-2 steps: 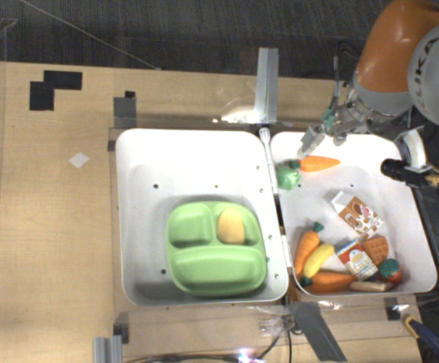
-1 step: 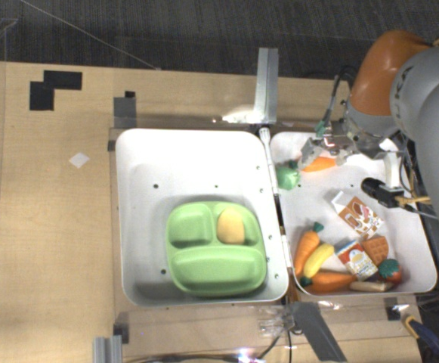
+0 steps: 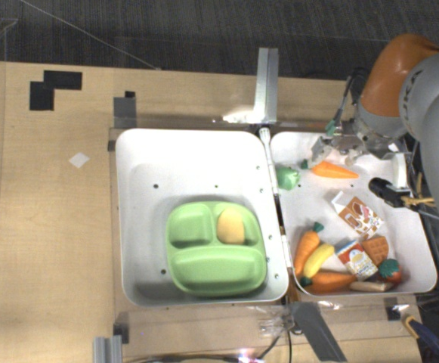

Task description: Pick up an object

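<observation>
1. Arm (image 3: pixel 423 89), grey with an orange band, reaches in from the right over the far end of the right bin (image 3: pixel 412 237)
2. Left bin (image 3: pixel 140 203) bears a green divided tray (image 3: pixel 215 267) with a yellow egg-shaped thing (image 3: pixel 231 225) in its upper right compartment, well apart from the arm
3. At the near end of the right bin we see a heap: two more carrots (image 3: pixel 306 249), a banana (image 3: pixel 319 259), a small carton (image 3: pixel 359 259) and a brown waffle-like piece (image 3: pixel 375 246), touching and overlapping, with a printed packet (image 3: pixel 359 216) just beside them
4. Near the far wall of that bin the gripper (image 3: pixel 334 150) hangs just above a lone carrot (image 3: pixel 334 171); we cannot tell whether it is open or closed, and we see nothing held in it
5. We judge the lone carrot the likeliest pick: it lies flat, tip toward the right, clear of everything but a small green thing (image 3: pixel 287 177) near its blunt end
6. We expect a light, stiff toy with a smooth tapering skin that could slip out toward the tip, so we would take it across the thick middle, square to its length
7. Hard to make out: what the small green thing is, how the heaped pieces lie under one another, and the gripper's lower end, which blurs against the bin wall
</observation>
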You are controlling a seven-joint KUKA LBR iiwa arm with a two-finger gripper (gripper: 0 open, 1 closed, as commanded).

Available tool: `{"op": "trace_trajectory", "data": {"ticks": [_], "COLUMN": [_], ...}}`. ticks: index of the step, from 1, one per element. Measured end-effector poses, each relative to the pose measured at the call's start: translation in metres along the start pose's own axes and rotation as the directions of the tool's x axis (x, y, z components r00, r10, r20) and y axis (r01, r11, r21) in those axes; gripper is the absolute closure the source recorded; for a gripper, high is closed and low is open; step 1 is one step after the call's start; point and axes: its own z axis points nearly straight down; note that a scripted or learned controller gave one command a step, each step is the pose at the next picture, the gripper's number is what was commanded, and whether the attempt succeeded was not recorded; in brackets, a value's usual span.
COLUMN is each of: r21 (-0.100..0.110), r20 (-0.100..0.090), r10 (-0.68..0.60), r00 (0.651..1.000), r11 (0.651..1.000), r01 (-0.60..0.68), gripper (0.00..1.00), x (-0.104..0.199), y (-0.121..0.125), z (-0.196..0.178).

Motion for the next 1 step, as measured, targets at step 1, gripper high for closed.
{"op": "trace_trajectory", "data": {"ticks": [1], "r21": [-0.026], "r20": [-0.005], "r10": [0.115], "r00": [0.993], "r11": [0.993], "r01": [-0.115], "gripper": [0.00], "x": [-0.0116], "y": [-0.0115], "z": [0.0025]}}
